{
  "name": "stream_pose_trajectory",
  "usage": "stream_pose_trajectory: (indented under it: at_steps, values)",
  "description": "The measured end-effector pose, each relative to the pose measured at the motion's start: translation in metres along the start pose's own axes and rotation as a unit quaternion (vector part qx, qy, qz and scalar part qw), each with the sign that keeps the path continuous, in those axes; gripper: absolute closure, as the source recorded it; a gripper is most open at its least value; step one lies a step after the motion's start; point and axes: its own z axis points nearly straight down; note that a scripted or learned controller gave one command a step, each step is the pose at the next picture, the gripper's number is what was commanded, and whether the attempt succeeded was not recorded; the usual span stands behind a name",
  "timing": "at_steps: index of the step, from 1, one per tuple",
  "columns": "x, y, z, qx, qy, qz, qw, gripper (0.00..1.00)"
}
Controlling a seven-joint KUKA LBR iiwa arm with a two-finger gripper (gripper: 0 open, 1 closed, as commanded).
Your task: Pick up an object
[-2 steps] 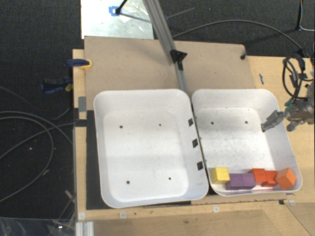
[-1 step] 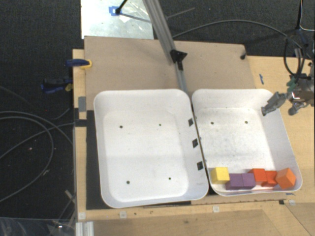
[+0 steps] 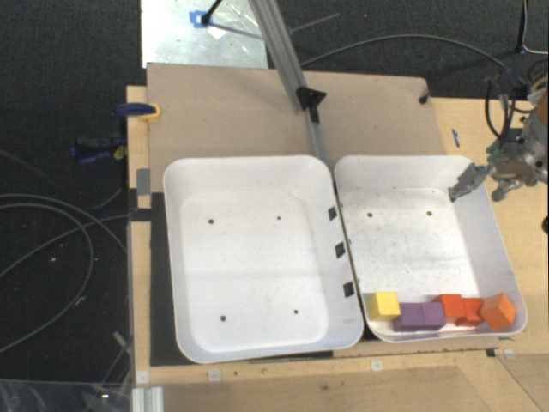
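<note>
We see a dark carpeted floor around the work area, with black cables looping across it on the left. On it stands a tan wooden bench, which carries two shallow white bins side by side.

We note the left bin first; its floor shows four small dark dots. The right bin touches it along a seam marked by three small black clips.

We see a grey metal pole crossing the bench at a slant from the top edge down to the seam between the bins, with a black clamp partway along it. At the bench's left edge sit a blue clamp with a yellow tip and a second dark blue clamp just off the bench.

We find the gripper at the upper right rim of the right bin, reaching in from the right. Its two fingers stand apart, with nothing between them.

We locate the objects in a row along the near wall of the right bin, well apart from the gripper. From left to right: a yellow block, a purple block, a red-orange block and an orange block. The purple and red-orange blocks touch each other.
</note>
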Motion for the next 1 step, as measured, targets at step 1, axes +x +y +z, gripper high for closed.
stream_pose_trajectory:
  at_steps: [1]
  values:
    - [0.0348,-0.0749,0.082,0.003,0.003,0.0,1.0,0.0]
